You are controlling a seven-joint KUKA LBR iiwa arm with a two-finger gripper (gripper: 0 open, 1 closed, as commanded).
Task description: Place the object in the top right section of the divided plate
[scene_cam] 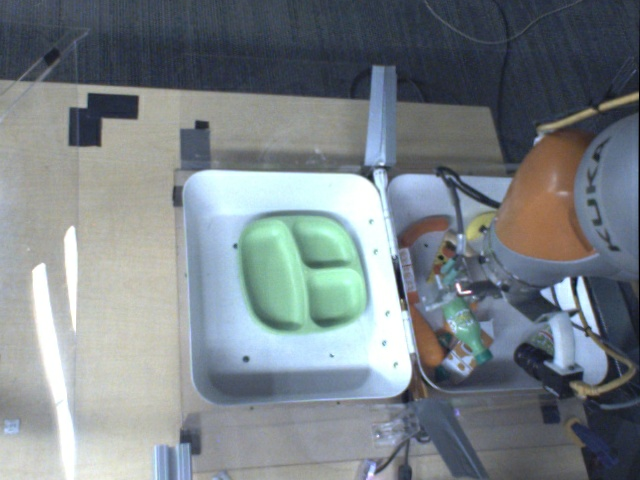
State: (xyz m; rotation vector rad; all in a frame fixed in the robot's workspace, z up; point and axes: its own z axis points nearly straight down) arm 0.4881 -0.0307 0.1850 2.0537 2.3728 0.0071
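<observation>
- While the green divided plate (303, 271) sits in the middle of the left bin (215, 298), all three of its sections look bare, so I judge the placing has not yet happened.
- The top right section of that plate, the smaller upper pocket beside the long left one, is open from above with nothing near it.
- To the right of the plate, past the wall shared by the two bins, the right bin (500, 363) holds a jumble: a green packet (466, 328), something orange (427, 340) against the shared wall, a reddish piece (425, 230) and a yellow bit (480, 224) farther back.
- The end effector (462, 280) hangs low over that jumble, right of the plate; whether it is spread, pressed together or pinching anything, I cannot tell, since the wrist and clutter mask the tips.
- Which item is the task's object is not clear; it lies somewhere in that pile, still apart from the plate.
- What is left, in my judgement: secure one item, lift it over the shared wall, carry it toward the plate, and lower it.
- White floor rings the plate on all sides, giving free room, while the right bin is crowded and close to its walls.
</observation>
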